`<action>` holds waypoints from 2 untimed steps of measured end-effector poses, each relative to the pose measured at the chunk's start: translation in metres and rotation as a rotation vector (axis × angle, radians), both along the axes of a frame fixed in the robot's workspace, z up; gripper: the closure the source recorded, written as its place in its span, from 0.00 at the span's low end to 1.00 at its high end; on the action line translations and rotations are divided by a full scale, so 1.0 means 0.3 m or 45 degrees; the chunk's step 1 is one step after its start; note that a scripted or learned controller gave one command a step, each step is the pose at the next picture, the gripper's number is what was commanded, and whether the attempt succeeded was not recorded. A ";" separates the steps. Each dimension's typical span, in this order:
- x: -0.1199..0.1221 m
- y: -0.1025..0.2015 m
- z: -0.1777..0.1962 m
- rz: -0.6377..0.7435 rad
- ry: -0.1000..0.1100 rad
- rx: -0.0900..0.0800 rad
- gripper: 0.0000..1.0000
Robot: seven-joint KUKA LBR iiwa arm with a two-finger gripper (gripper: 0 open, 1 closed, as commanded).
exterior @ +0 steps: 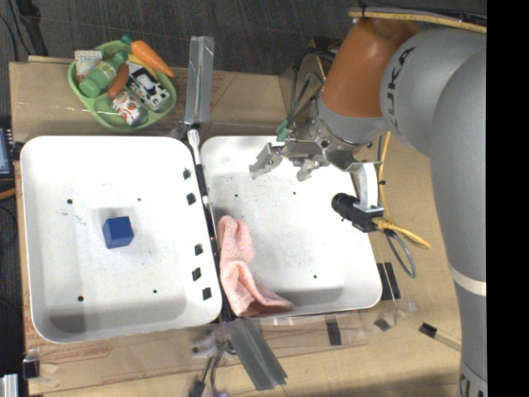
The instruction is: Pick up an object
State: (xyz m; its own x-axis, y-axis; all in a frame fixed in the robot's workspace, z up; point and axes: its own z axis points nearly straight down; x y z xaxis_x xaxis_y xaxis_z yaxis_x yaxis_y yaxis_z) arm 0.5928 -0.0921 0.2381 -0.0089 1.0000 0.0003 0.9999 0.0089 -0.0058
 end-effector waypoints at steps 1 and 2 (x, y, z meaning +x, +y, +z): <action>-0.054 -0.025 -0.361 0.120 0.002 0.001 0.00; -0.022 -0.048 -0.491 0.108 0.001 0.001 0.00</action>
State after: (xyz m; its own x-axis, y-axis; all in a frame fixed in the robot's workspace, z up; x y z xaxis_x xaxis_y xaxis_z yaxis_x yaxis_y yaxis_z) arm 0.5862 -0.1065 0.0909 -0.0940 0.9956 0.0012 0.9956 0.0940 -0.0064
